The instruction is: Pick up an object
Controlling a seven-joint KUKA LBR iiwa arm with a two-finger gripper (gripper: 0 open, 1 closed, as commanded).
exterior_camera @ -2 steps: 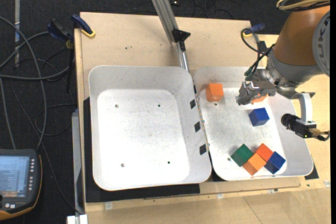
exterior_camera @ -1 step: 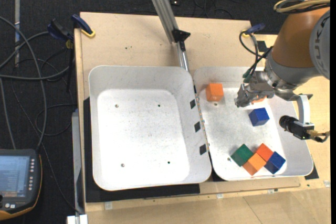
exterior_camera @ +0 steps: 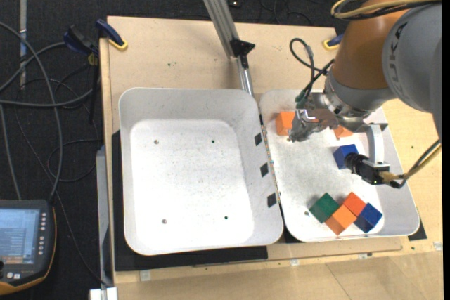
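Above the green [exterior_camera: 324,207], orange [exterior_camera: 349,213] and blue blocks [exterior_camera: 368,217], the gripper [exterior_camera: 301,128], its opening unclear, nears an orange block [exterior_camera: 284,123]; it must descend next.

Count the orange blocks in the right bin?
3: orange block beside the gripper, one partly behind the wrist, one in the near cluster. More may be hidden.

2 bins [exterior_camera: 140,151] side by side, blocks [exterior_camera: 344,213] in right bin [exterior_camera: 404,221]

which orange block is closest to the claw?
The orange cube at the right bin's upper-left, just left of the claw. The other clearly visible orange cubes sit in the cluster near the bin's lower edge, beside green and blue ones.
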